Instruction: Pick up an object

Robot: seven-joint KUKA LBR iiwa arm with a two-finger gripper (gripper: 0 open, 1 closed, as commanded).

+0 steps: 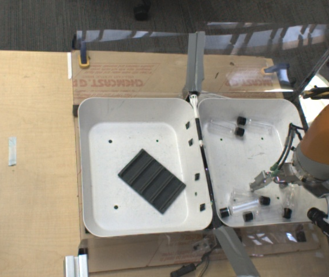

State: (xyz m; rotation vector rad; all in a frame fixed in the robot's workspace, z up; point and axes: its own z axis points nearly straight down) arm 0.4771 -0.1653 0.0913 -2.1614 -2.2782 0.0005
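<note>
The claw (261, 182) hangs low in the right bin (255, 106), near its front; whether it is apart or together I cannot tell; nothing shows in its grip; just below and slightly left lies a clear tube (242, 206), black-capped, long axis running left to right along the front wall; more tubes (239, 126) lie well apart toward the back; the left bin (131, 107) holds a dark ribbed slab (152, 181).

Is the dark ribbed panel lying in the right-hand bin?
No. The dark ribbed panel lies tilted in the left bin, apart from the clear tubes in the right bin.
</note>
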